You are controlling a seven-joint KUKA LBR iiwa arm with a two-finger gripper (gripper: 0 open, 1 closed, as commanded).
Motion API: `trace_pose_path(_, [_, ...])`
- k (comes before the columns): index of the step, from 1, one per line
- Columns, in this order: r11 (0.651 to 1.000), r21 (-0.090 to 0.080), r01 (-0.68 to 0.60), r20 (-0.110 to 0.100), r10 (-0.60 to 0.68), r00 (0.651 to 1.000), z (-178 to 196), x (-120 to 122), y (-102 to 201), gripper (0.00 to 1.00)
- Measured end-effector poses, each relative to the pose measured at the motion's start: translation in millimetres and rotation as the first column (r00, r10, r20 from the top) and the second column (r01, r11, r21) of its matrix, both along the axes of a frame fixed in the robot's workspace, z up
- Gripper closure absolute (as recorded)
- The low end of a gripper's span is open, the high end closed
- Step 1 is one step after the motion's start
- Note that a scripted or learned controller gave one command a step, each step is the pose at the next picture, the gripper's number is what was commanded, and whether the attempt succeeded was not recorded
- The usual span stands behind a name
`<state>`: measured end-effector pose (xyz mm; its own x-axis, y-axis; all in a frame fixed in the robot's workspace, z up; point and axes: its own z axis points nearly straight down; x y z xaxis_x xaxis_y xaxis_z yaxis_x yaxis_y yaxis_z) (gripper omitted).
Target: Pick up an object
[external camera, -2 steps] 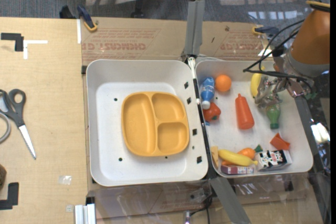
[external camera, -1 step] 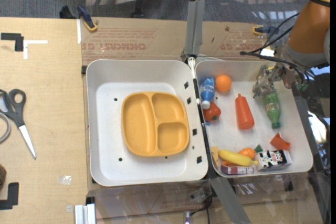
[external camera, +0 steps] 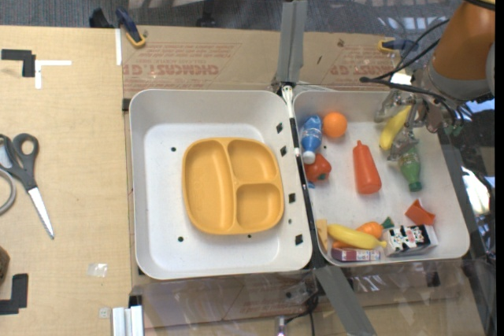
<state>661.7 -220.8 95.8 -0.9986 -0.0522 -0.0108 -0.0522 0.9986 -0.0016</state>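
Camera view, two white bins (external camera: 150, 169), left with one yellow divided plate (external camera: 233, 185), right with two bananas, one orange (external camera: 335, 124), hand (external camera: 403, 130) pinching one banana (external camera: 393, 127) at back right.

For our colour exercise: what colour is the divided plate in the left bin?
Yellow-orange divided plate, plain, clearest in the camera view.

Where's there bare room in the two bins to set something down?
Left bin: a bare white margin rings the yellow divided plate, widest along its left. Right bin: one open patch at the centre, between the orange bottle and the milk carton. The gripper end, with banana and green bottle, is crowded.
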Motion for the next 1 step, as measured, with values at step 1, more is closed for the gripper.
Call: trace_pose_path(1, [0.995, 0.002, 0.102, -0.006, -0.102, 0.995, -2.3, -24.2, 13.4, 0.0])
